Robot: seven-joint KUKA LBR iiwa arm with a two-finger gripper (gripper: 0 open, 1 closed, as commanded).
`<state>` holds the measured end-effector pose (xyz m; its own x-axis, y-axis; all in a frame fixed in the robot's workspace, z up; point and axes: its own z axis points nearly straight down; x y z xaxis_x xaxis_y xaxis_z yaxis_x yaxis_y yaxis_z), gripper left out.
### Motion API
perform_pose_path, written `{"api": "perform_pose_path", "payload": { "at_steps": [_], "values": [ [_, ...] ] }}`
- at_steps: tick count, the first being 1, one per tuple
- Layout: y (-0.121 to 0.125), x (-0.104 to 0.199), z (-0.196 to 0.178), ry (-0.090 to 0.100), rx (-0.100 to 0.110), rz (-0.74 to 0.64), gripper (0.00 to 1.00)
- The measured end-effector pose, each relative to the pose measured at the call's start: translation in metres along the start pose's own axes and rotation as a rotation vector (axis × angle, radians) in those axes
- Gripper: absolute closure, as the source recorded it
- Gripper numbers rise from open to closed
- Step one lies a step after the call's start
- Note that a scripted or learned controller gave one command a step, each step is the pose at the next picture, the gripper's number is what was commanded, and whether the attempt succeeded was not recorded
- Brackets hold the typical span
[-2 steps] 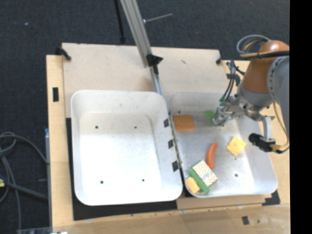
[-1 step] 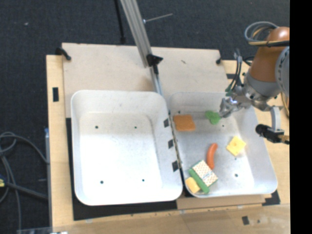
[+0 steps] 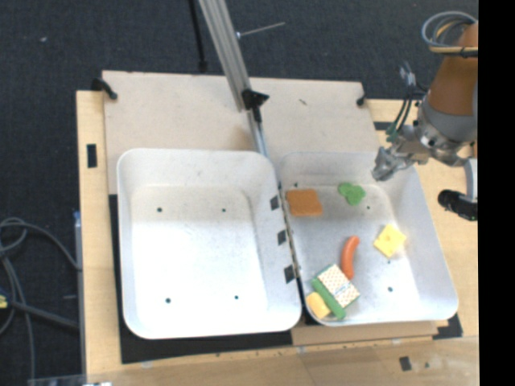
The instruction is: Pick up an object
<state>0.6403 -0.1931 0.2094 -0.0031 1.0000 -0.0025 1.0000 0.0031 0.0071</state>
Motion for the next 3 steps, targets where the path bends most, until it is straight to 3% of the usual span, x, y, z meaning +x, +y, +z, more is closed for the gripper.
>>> {"api": "perform_pose_path", "payload": {
  "at_steps": [3],
  "values": [
    [0.000,0.151,-0.026,0.004,0.008,-0.004,1.00]
  ]
}}
